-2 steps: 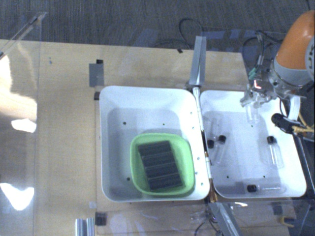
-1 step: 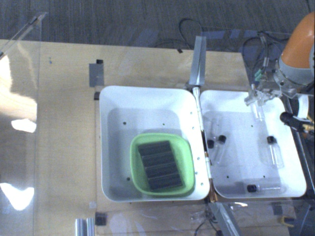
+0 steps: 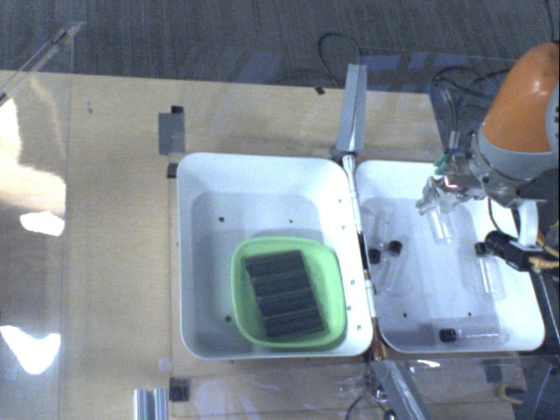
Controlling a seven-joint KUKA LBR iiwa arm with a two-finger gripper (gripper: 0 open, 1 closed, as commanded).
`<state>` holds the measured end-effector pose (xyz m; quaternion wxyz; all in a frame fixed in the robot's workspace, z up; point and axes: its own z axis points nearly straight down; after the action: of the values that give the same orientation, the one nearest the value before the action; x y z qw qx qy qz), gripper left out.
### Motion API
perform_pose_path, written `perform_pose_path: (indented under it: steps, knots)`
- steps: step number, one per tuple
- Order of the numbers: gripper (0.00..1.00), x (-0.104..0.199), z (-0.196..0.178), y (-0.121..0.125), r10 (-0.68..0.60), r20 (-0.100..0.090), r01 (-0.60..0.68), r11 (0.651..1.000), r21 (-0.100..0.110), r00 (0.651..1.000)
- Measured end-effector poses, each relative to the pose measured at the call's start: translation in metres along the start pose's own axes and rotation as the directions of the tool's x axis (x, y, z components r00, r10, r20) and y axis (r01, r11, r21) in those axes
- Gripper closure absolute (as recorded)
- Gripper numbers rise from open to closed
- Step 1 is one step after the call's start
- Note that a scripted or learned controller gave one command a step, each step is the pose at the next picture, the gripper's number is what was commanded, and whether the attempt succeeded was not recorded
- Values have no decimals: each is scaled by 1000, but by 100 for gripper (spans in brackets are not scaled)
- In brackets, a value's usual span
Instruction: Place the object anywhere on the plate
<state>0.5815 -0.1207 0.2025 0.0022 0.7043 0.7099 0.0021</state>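
1. green plate [image 3: 248,322] with a dark ridged block [image 3: 285,294] sits in the left bin's [image 3: 201,234] near right corner.
2. hand [image 3: 440,191] hangs over the right bin's [image 3: 525,326] far edge; cannot tell its grip.
3. clear tubes [image 3: 440,226] lie in the right bin.

Dark grey carpet floor [image 3: 219,11] beyond pale wooden bench [image 3: 87,261]; bright glare patches at left.

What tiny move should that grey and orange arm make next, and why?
Probably a small descent. The two-finger gripper hovers over the right white bin, above clear plastic tubes with black caps, and nothing is visibly held. The square green plate in the left white bin already carries a dark ribbed block, so a tube seems the thing to fetch first.
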Motion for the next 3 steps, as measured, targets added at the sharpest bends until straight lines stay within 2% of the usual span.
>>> perform_pose_path:
  steps: [1,2,3]
  knots:
    - [100,65,-9,-46,-98,-1,98,995,1,995]
    - [100,137,1,-74,-123,-1,123,992,3,992]
    - [100,164,17,-92,-202,-2,202,979,1,979]
